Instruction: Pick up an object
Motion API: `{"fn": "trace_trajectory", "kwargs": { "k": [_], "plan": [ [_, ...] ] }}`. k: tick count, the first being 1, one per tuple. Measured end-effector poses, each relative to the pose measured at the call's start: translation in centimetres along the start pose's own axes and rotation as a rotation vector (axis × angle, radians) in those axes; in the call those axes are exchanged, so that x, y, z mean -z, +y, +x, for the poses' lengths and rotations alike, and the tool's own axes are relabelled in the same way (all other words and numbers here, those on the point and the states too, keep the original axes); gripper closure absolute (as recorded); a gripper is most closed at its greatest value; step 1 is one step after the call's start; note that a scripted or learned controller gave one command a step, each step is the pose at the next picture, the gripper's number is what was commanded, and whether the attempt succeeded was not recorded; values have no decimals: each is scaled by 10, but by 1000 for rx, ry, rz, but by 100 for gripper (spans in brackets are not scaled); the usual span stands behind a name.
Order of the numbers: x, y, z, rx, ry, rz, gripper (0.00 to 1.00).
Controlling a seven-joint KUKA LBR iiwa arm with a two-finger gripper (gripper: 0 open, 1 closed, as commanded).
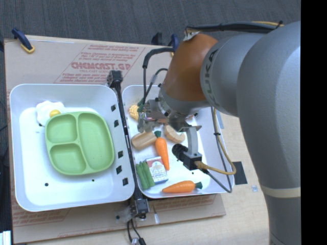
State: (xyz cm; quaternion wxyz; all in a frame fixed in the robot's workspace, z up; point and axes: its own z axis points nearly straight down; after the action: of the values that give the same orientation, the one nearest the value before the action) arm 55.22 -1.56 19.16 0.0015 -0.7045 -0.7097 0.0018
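The right bin point(217, 160) holds several toy foods. An orange carrot point(162, 152) lies upright in its middle, and a second carrot point(180, 187) lies along the front wall. A tan bread roll point(143, 139) sits at the left, with a yellow corn piece point(134, 111) behind it. Green beans point(144, 175) and a small printed box point(158, 170) lie at the front left. My gripper point(152, 117) hangs low over the back of this bin, just above the roll and beside the corn. The wrist hides what lies beneath it.
The left bin point(25, 188) holds a green divided plate point(79, 142) and a white-and-yellow egg toy point(49, 111) at its back left. A black divider point(122, 137) runs between the bins. A black cable fitting point(185, 157) hangs from the arm over the right bin.
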Motion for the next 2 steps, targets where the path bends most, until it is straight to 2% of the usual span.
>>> {"fn": "trace_trajectory", "kwargs": {
  "k": [1,2],
  "plan": [
    [0,0,-1,-1,0,-1,0],
    [0,0,-1,-1,0,-1,0]
  ]
}}
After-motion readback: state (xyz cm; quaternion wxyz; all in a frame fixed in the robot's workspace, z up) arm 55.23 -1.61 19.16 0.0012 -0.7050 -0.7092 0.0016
